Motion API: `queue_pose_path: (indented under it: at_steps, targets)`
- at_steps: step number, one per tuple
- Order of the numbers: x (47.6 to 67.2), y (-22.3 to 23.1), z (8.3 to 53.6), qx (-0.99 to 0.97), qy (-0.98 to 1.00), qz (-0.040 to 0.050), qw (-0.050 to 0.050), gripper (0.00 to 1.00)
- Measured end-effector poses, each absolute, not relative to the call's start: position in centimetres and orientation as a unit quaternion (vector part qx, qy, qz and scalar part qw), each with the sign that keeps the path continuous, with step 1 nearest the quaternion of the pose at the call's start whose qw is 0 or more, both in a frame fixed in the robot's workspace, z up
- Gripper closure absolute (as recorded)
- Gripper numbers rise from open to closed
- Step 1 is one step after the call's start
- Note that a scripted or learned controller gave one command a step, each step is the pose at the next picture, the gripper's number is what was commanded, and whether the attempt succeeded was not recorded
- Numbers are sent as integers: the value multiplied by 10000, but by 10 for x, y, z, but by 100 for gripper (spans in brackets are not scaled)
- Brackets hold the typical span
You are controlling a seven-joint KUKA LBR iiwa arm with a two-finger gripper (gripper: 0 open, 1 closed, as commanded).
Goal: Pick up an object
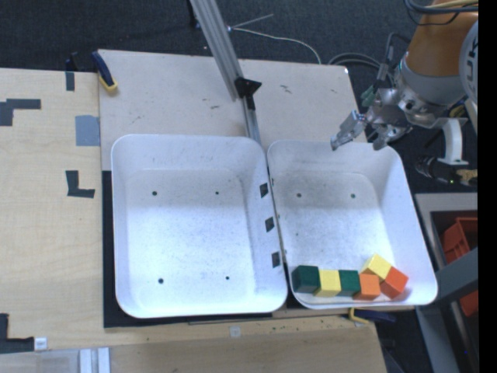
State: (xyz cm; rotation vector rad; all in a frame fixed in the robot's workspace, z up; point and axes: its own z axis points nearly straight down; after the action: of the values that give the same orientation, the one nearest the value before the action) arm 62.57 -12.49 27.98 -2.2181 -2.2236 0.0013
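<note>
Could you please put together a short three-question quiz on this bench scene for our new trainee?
1. True or false: the blocks lie in the left bin.
2. Where does the gripper sit?
A. right over the blocks
B. near the right bin's far rim
C. over the left bin
3. Fill in: the block at the row's left end is ____.

Key
1. False: they huddle along the right bin's near rim.
2. B: it sits by the far rim, well away from the blocks.
3. Green.
</note>
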Motion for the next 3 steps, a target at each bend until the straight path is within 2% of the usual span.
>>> queue_pose_path:
  at_steps: [1,2,3]
  targets:
    - [583,-155,202,-7082,-7060,40,39,0]
    - [587,-153,217,-7062,-7080,4,1,100]
    - [649,-75,192,-7034,-7107,-9,6,100]
